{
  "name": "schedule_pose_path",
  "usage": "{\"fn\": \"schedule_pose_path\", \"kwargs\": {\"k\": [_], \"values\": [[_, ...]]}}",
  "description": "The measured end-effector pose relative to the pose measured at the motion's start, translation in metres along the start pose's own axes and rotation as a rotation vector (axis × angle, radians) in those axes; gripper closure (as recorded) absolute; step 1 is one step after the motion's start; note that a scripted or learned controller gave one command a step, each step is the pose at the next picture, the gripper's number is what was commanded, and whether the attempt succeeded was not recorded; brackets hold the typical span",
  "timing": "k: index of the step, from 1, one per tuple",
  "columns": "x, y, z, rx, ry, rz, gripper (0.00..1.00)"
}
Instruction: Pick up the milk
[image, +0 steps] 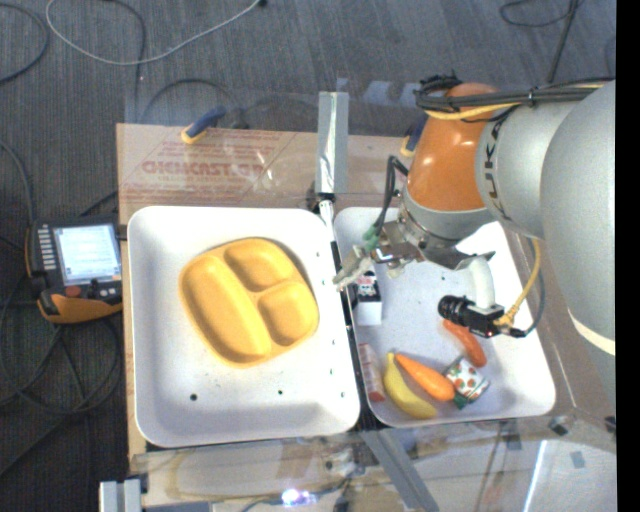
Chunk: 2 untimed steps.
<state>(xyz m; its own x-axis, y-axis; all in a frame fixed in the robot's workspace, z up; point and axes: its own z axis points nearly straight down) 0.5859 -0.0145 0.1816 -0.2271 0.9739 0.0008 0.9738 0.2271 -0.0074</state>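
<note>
Milk here looks like a small carton (368, 297), white with a dark and red top, standing in the right bin (520, 395) hard against that bin's left wall, about midway along it. The gripper (362, 262) hangs just above and beside the carton's top, at the end of the grey arm (560, 150) with its orange band. How wide the jaws stand, or whether anything sits between them, I cannot tell; the wrist covers them and the metal parts blur together.

A carton of this kind is probably light and fairly stiff, with flat smooth sides that may slip under a weak squeeze and dent under a hard one. Its flat faces are likely the best place to hold, roughly at mid-height, below the folded top. The bin wall pressing on one side leaves little room for a jaw there, so closing across the two faces that run away from the wall seems safer.

Farther from the carton, toward the bin's near edge, lie a banana (405, 392), a carrot (424, 376) and a small patterned can (466, 381). The left bin (170, 400) holds a yellow divided tray (250, 298).
</note>
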Motion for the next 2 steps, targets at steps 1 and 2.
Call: {"fn": "schedule_pose_path", "kwargs": {"k": [1,2], "values": [[0.0013,-0.0191,-0.0004,-0.001,-0.002,0.001,0.00],[-0.0036,-0.0143,-0.0001,-0.002,0.000,-0.003,0.00]]}}
